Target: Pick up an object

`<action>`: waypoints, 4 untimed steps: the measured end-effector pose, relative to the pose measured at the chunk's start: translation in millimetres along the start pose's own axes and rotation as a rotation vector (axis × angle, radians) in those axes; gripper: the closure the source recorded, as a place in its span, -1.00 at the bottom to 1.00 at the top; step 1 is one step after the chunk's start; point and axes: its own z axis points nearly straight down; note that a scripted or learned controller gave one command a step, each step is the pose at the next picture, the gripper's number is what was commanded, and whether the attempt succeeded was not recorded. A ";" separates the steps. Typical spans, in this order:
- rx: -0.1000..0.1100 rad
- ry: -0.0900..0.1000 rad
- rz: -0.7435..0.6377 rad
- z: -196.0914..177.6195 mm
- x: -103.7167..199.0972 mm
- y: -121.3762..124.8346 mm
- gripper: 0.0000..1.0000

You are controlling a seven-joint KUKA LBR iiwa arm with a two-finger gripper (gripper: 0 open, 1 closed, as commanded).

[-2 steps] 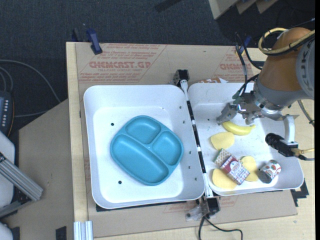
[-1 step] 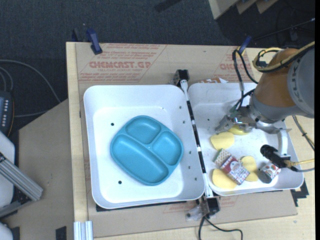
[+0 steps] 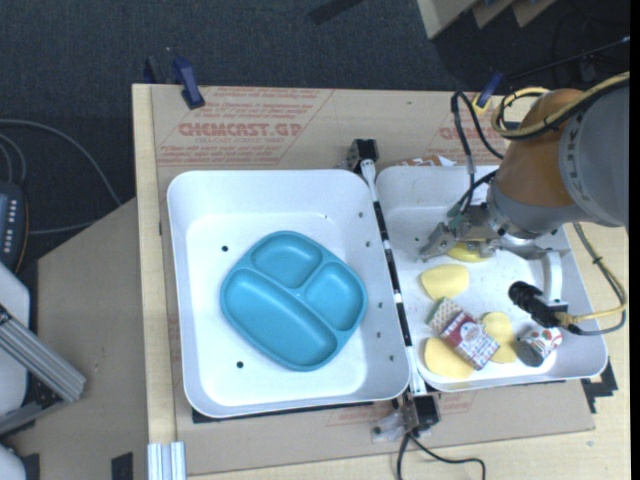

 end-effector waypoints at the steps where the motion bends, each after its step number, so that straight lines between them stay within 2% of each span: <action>1: 0.003 0.003 -0.001 0.7 -31.4 31.4 -1.00; 2: -0.001 -0.001 -0.001 -10.0 -32.8 32.1 1.00; 3: 0.000 0.000 -0.001 -9.8 -32.7 32.0 -1.00; 4: 0.014 0.007 -0.003 5.5 -52.8 82.7 -1.00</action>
